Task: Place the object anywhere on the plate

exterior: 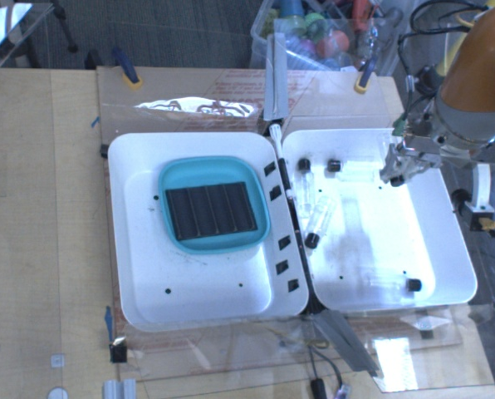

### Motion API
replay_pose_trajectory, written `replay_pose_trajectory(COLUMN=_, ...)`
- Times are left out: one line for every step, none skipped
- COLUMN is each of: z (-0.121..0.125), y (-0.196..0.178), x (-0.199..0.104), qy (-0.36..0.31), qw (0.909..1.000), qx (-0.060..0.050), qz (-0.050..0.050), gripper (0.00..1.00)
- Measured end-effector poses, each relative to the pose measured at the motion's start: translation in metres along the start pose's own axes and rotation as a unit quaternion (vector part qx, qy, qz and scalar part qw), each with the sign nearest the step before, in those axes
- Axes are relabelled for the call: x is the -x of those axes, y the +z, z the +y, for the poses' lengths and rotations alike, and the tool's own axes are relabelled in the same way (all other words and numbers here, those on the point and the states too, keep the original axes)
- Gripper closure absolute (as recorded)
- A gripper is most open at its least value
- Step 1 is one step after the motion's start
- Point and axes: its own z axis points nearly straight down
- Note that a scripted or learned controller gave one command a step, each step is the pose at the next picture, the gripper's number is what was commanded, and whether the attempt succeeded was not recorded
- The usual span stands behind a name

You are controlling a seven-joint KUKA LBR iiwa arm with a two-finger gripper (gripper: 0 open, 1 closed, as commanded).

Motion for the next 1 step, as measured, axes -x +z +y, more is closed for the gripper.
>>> replay_pose_trajectory(z=0.0298, y=0.0306, x=-0.0748, qy=-0.11, qw=0.994, qx=0.001, qz=0.0, gripper=1.0)
